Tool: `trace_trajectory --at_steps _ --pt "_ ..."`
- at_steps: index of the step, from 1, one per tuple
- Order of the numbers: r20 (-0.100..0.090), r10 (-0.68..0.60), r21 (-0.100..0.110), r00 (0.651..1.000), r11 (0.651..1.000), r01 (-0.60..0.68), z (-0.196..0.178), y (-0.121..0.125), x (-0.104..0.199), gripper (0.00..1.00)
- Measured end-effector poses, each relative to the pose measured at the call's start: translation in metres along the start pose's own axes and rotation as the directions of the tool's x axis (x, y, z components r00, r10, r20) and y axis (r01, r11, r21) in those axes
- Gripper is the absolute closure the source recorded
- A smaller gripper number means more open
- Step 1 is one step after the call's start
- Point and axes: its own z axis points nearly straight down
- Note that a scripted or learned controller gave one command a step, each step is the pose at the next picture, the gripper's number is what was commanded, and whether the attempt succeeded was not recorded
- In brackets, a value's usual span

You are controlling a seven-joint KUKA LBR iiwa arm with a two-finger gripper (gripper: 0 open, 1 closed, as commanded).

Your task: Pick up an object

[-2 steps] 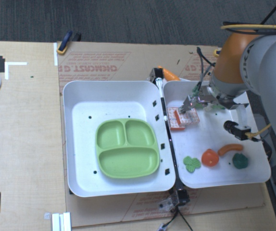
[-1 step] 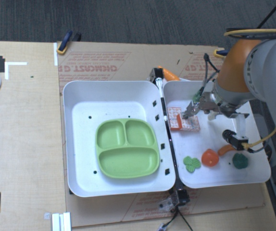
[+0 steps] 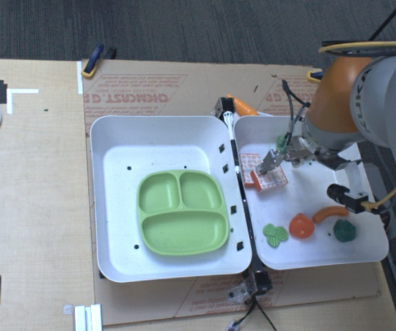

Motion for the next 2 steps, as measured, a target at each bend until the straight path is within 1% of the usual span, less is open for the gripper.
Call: trace_trajectory --at_steps 1,2 --pt "-0.003 0.16 0.006 0.987 0.987 -0.16 0.0011 -0.0383 0.0018 0.0" --pt "-0.005 0.161 0.01 0.987 0.987 -0.161 -0.0068 -0.0386 0.0021 1.0"
